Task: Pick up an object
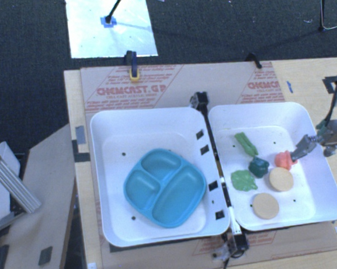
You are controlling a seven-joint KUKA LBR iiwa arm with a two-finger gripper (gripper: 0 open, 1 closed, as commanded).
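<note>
Red print reading "CHEMCAST GP" runs across the cardboard sheet (152, 82) under the two bins, once behind each bin. The sheet lies on a pale wooden surface (76, 98) above dark carpet (21, 56), where a shiny square plate (110, 23) sits. The left bin (106, 127) holds a blue divided plate (164, 187). The right bin (298, 114) holds a green strip (246, 144), a green leaf shape (243, 180), a dark teal piece (258, 166), an orange piece (283, 159) and two tan discs (281, 179) (265, 205). The pincer (301, 147) reaches in from the right, its tip just beside the orange piece; whether it is released or clenched cannot be made out. The arm is cut off at the edge.
</note>
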